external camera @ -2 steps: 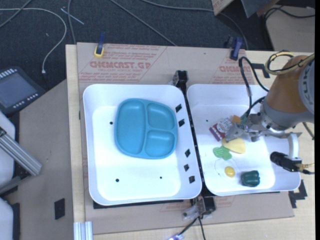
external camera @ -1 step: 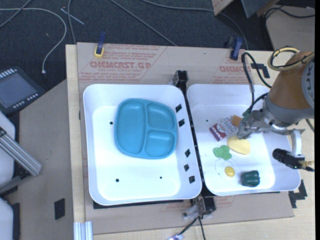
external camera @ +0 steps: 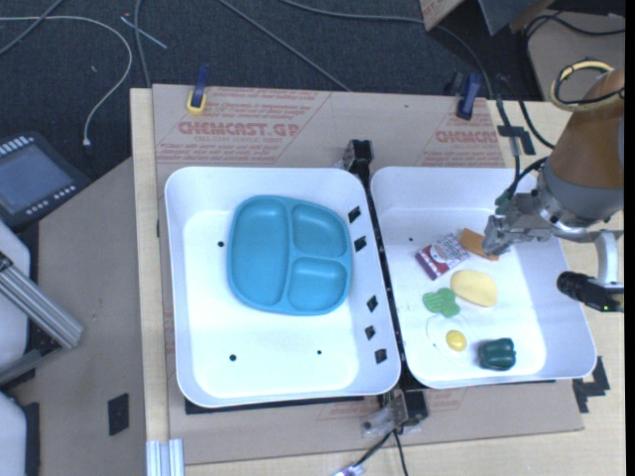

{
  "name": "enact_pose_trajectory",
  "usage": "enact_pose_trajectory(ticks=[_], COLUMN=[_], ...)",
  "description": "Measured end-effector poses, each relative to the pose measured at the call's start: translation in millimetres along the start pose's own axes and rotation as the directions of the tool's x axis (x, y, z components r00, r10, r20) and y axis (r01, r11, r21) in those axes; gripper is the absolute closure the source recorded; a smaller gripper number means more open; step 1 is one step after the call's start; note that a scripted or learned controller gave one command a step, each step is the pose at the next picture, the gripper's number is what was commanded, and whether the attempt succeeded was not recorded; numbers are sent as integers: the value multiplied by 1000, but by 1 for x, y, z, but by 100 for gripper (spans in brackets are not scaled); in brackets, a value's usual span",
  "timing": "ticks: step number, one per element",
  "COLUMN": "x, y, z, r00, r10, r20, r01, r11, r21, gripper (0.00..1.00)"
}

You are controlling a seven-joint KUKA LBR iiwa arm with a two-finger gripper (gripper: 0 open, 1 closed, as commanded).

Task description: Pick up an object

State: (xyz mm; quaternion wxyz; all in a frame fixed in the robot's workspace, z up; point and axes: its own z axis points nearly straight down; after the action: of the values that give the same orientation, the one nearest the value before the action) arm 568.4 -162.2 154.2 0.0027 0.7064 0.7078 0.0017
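Where the gripper (external camera: pixel 499 236) reaches down into the right bin (external camera: pixel 556 296), its fingers are too small and dark against the metal around them to tell whether they stand wide or narrow, and nothing can be made out between them. Its tip sits at an orange-brown piece (external camera: pixel 474 243) lying on the bin floor, touching it or just above it; which of the two cannot be told. Just left of that piece lies a red and white packet (external camera: pixel 441 257), tilted, its near end touching or overlapping the orange-brown piece. Below these, near the middle of the bin, rests a pale yellow lump (external camera: pixel 475 288), and just beside it on the left a small green leafy item (external camera: pixel 442 302). Further toward the front edge lie a small yellow ball (external camera: pixel 455 341) and, to its right, a dark green pepper-shaped toy (external camera: pixel 496 354), the two apart from each other. Above the gripper rises the grey wrist and the orange band of the arm (external camera: pixel 590 157), coming in from the right. Across the divider, the left bin (external camera: pixel 193 296) holds a blue divided plate (external camera: pixel 290 255) with three compartments, lying flat toward the bin's back half. Both bins sit on a cardboard sheet (external camera: pixel 258 122) clamped to the bench.
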Motion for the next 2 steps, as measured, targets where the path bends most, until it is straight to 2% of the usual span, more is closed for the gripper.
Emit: enact_pose_trajectory(ticks=[1,2], x=[6,6], y=[-6,-5], z=[-53,-92], r00=[1000,1000], r10=[0,0], r20=[0,0], r01=[0,0], r11=[1000,1000], r21=[0,1], gripper=[100,100])
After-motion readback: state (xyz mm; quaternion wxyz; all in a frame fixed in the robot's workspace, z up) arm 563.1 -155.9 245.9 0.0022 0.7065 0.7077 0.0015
